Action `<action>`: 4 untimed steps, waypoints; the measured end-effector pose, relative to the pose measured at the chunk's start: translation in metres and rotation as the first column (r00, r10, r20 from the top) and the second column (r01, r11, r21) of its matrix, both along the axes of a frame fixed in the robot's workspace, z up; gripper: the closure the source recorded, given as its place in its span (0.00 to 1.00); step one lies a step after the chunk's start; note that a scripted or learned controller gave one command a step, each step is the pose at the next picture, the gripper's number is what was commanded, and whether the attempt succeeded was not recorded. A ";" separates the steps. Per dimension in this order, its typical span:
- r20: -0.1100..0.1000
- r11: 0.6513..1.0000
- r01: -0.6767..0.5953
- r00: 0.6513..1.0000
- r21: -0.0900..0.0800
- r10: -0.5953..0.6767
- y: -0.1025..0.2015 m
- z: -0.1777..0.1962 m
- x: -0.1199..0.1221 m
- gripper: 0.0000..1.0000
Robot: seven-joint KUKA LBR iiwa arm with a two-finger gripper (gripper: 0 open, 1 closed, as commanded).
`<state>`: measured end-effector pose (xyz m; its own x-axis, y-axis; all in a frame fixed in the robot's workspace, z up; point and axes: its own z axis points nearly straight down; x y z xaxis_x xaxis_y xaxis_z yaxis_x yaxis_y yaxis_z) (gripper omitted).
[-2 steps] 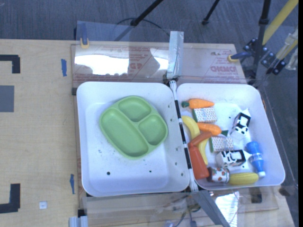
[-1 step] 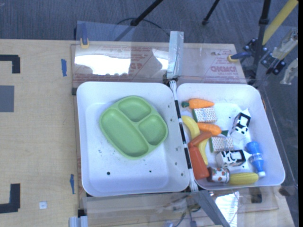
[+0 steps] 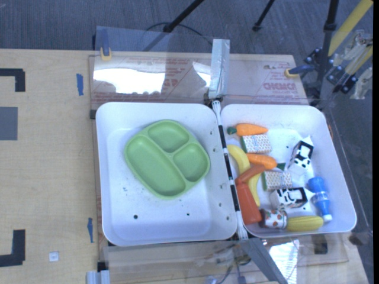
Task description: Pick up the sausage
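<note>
The sausage (image 3: 247, 195) is a long red-orange piece with a bend near its top. It lies at the left side of the right white bin (image 3: 331, 136), close to the divider between the bins. A yellow banana (image 3: 238, 157) lies against its upper end, and a small can (image 3: 274, 219) touches its lower end.
The right bin also holds two carrots (image 3: 251, 129), speckled bread blocks (image 3: 257, 142), black-and-white cartons (image 3: 302, 155), a blue bottle (image 3: 320, 197) and a corn cob (image 3: 305, 222). A green divided plate (image 3: 167, 158) sits in the left bin (image 3: 112, 176). Stand legs rise at the back right.
</note>
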<state>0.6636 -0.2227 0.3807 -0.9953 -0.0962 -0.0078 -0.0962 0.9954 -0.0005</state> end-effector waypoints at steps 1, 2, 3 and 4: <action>0.000 0.987 -0.159 0.987 -0.001 0.159 0.000 0.054 0.005 0.00; -0.006 0.871 -0.491 0.871 0.002 0.491 -0.002 0.051 -0.134 0.00; -0.002 0.729 -0.684 0.729 -0.002 0.684 -0.001 0.010 -0.070 0.00; -0.002 0.459 -0.889 0.459 -0.005 0.889 -0.001 0.054 -0.034 0.00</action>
<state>0.6295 -0.2233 0.4345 -0.3711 -0.9286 -0.0057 -0.9286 0.3711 -0.0052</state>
